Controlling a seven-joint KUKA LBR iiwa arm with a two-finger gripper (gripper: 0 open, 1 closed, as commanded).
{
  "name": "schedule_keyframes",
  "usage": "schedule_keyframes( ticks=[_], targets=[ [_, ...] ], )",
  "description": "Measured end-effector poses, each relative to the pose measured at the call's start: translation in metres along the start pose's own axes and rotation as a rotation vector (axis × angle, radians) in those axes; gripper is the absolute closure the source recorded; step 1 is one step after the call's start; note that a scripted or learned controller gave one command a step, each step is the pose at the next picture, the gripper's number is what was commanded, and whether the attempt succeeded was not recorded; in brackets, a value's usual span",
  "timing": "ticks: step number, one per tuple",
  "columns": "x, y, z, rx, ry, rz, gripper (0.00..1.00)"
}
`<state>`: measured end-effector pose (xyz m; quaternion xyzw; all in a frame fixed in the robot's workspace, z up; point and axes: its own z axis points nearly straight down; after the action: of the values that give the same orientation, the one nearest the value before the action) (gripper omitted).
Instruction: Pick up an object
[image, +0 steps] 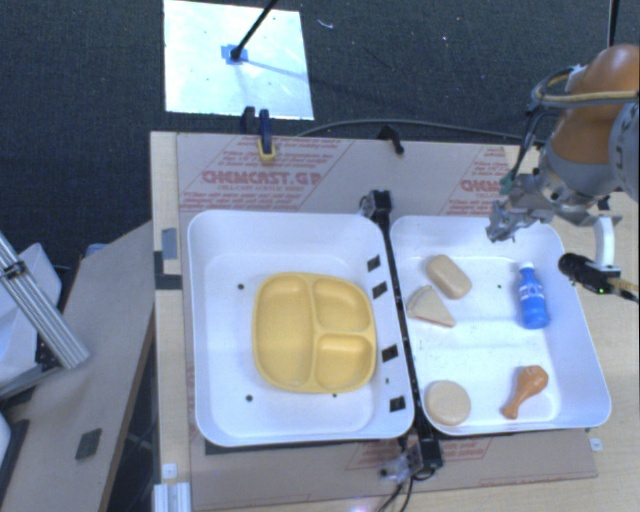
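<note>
The right bin (560, 350) holds a tan oval bun (448, 276), a pale wedge slice (431, 307), a round tan cookie (448, 402), a toy drumstick (525, 388) and a blue bottle (531, 296). My gripper (502, 226) hangs over the bin's far edge, up and to the right of the bun and up-left of the bottle. Nothing shows between its fingers.
A yellow divided plate (313, 331) lies in the left bin (220, 300). Black clips run down the seam between the bins (390, 310). The arm with its orange band (600, 80) comes in from the upper right. A black fitting (585, 270) sits at the right bin's edge.
</note>
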<state>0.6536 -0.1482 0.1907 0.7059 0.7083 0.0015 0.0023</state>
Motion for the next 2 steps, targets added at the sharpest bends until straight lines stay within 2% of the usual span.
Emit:
schedule_keyframes(
  ticks=[1,2],
  targets=[
    [0.0,0.001,-0.017,0.001,0.0,0.0,1.0],
    [0.059,-0.011,-0.015,0.005,0.002,-0.004,1.0]
  ],
)
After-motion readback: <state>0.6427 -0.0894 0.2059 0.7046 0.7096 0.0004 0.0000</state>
